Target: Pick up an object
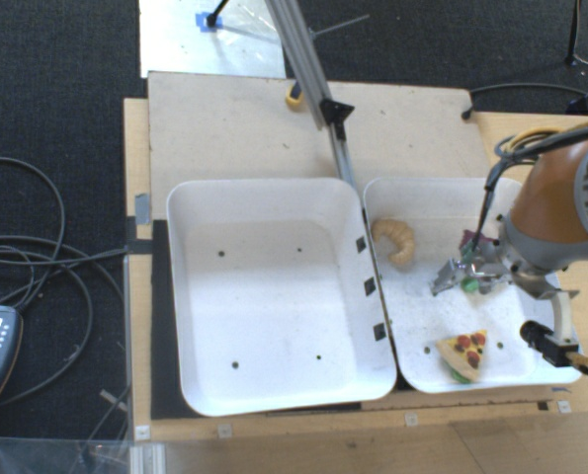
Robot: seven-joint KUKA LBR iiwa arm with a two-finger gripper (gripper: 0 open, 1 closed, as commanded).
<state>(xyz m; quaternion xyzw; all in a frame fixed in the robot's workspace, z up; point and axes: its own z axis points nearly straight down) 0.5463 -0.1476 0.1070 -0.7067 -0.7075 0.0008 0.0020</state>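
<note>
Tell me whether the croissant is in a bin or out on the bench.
In. The croissant lies on the floor of the right bin, near its left wall.

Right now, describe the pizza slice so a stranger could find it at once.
Start at the right bin, the one the arm reaches into. Look along its near edge, below the gripper: the pizza slice lies flat there. It is a wedge with red dots on top, unlike the plain tan, curved croissant near the divider.

arm (560, 205) reaches in from the right, pincer (450, 282) angled low.
</note>
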